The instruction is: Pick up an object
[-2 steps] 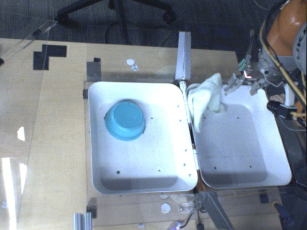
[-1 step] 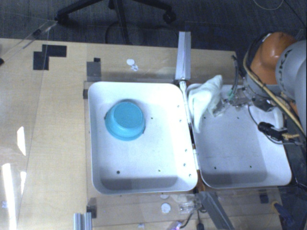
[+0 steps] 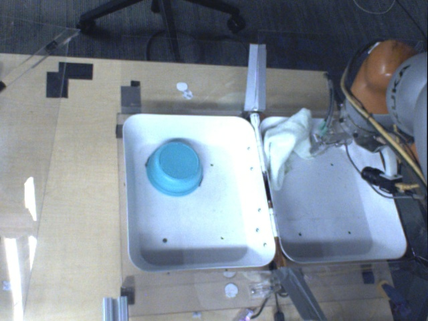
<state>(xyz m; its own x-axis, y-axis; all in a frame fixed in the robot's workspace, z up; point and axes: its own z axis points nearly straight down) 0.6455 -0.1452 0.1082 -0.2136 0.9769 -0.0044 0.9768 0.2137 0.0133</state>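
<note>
Can't tell finger state, gripper [image 3: 322,138] too blurry, sitting right at cloth [image 3: 286,142] edge, maybe touching. Arm [image 3: 394,92] reaching in from right. Cloth lying bunched in right bin [image 3: 348,239], far-left corner, draping against divider. Guessing it's handling light, soft, floppy, so pinching raised fold near top is looking best; flat spots probably slipping away. Looking white, crumpled, hanging down toward bin floor. Blue bowl [image 3: 174,168] sitting upside down in left bin [image 3: 200,246], well apart.

Dark carpet [image 3: 301,19], chair base [image 3: 160,5]
</note>
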